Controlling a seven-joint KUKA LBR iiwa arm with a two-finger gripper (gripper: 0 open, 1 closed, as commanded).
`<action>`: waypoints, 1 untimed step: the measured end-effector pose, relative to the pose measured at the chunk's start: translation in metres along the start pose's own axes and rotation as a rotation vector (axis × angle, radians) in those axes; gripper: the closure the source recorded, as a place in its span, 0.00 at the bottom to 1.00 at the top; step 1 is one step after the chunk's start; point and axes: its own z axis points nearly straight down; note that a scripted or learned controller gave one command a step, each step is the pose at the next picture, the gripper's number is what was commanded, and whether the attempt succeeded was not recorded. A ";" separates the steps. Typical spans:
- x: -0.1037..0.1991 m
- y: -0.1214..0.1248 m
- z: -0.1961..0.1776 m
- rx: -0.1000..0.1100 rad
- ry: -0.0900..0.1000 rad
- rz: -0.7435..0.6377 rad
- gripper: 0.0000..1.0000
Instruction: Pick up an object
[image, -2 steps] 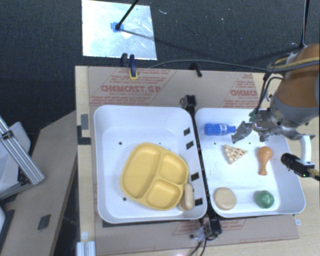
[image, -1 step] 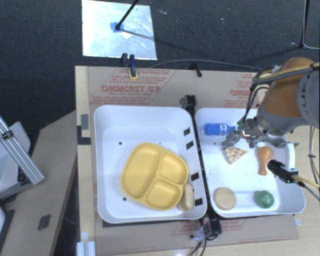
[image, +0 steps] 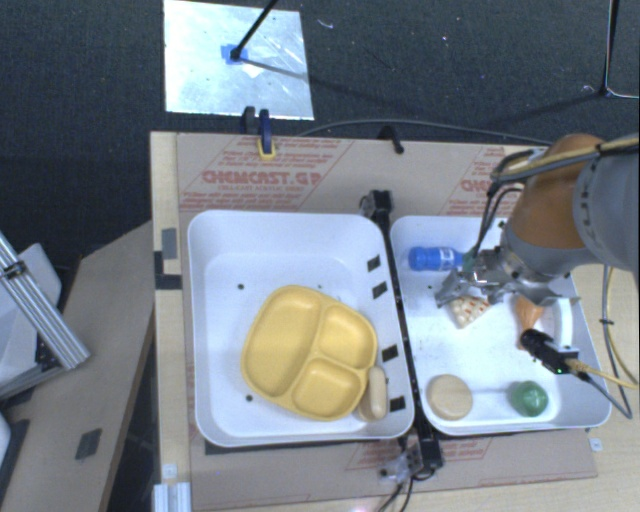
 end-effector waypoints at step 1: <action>-0.002 0.003 0.028 -0.009 -0.004 0.001 0.00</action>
